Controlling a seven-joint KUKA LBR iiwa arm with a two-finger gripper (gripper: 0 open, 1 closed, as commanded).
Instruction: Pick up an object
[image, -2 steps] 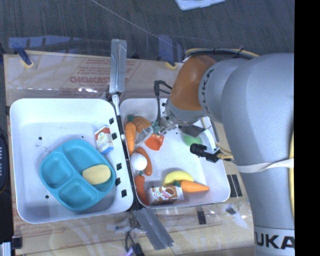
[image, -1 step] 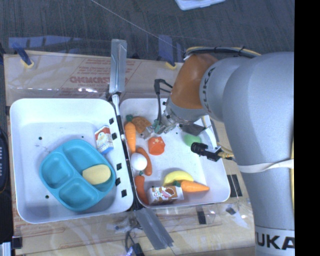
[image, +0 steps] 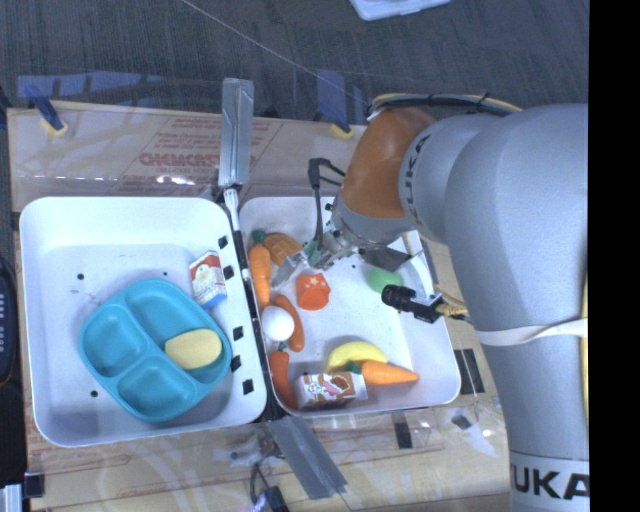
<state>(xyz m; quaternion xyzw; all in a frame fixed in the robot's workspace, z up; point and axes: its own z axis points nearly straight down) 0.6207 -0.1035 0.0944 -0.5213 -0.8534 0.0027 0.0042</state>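
Bulky grey arm (image: 510, 230), orange wrist band (image: 385, 165), white KUKA lettering, black cables

Right bin objs: red pepper (image: 313, 290) near centre, just below the gripper. Carrot (image: 259, 274) along left wall, bread (image: 283, 246) beside it, egg (image: 277, 325) lower. Banana (image: 354, 353) touching 2nd carrot (image: 388, 374); carton (image: 331, 389) lying flat at front wall. Green obj (image: 381, 279) right, partly hidden.

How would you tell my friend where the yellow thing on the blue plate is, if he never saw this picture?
Start at the left white bin. In it lies a blue tray split into sections. The yellow lump rests in the tray's right-hand section, smooth and rounded like a potato. It is the one thing on the tray, and the small milk carton nearby lies on the bin floor instead.
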